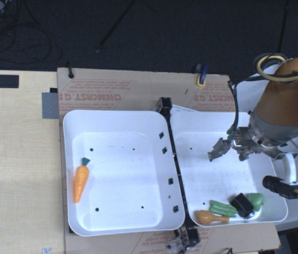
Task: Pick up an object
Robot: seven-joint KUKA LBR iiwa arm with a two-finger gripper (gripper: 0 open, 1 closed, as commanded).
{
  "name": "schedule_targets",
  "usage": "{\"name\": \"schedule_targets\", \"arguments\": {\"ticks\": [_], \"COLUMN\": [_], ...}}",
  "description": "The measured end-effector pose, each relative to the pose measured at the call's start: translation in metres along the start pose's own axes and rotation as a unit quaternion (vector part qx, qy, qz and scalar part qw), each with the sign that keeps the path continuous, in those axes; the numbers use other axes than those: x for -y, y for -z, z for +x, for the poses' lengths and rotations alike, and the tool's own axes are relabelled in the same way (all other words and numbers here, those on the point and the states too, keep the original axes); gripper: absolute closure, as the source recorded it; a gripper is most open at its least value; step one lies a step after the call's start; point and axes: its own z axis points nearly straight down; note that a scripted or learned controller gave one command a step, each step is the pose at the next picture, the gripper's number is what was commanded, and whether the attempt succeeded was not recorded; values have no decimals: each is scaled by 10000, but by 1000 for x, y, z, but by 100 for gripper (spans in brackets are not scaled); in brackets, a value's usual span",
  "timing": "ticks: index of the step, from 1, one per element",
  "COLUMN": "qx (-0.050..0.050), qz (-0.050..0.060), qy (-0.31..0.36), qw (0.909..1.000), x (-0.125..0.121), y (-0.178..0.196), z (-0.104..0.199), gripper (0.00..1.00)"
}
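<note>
Camera view, looking down at a slant: the pincer (228,148) is positioned over the right bin (191,142), roughly at mid-depth, with the arm (282,102) — grey with an orange band — entering from the right. Finger spacing is not resolvable at this angle, so its degree of opening cannot be determined; no object is visible between the fingers.

Object positions relative to the pincer:

- Toward the near edge of the same bin and slightly right of the pincer lies a cluster of four items. A black block (242,205) rests tilted against a green pepper (254,199). A green bean pod (223,208) lies just left of the black block, touching it. An orange-tan gourd-shaped piece (211,217) lies in front of the pod, at the bin's near wall.
- Well to the left of the pincer, across the black divider (172,157), a toy carrot (81,181) lies in the left bin (112,121) near its left wall, green top pointing away from the camera.

All cluster items are apart from the pincer.
</note>
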Motion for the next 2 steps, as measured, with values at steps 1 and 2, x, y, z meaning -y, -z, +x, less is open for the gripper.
{"name": "schedule_targets", "arguments": {"ticks": [1,2], "qx": [17,38], "qz": [-104,-44], "qy": [17,-24], "qw": [9999,10000], "x": [-5,-99], "y": [284,321], "z": [28,-69], "gripper": [0,0]}}
